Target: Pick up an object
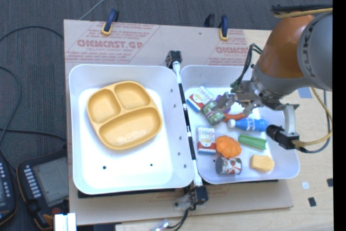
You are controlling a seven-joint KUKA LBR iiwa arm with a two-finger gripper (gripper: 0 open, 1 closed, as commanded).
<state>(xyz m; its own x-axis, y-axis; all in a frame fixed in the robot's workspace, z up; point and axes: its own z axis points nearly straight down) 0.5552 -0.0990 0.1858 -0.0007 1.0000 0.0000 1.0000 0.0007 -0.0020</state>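
Note:
The right bin [292,170] holds several small items: a red and white packet [199,97], a green packet [214,113], a blue and white bottle [250,125], a green cylinder [252,142], an orange fruit [228,146], a small carton [206,138], a can [228,166] and a yellow wedge [262,163]. My gripper [233,104] hangs low over the back of this bin, just right of the green packet and above a red-orange piece [236,115]. I see nothing clearly held by it.
The left bin [92,170] carries a yellow divided plate [124,114]. A metal divider rail [184,116] runs between the bins. Blue clamps [112,18] hold the board at the back. A pendant [46,181] lies at the lower left, off the bench.

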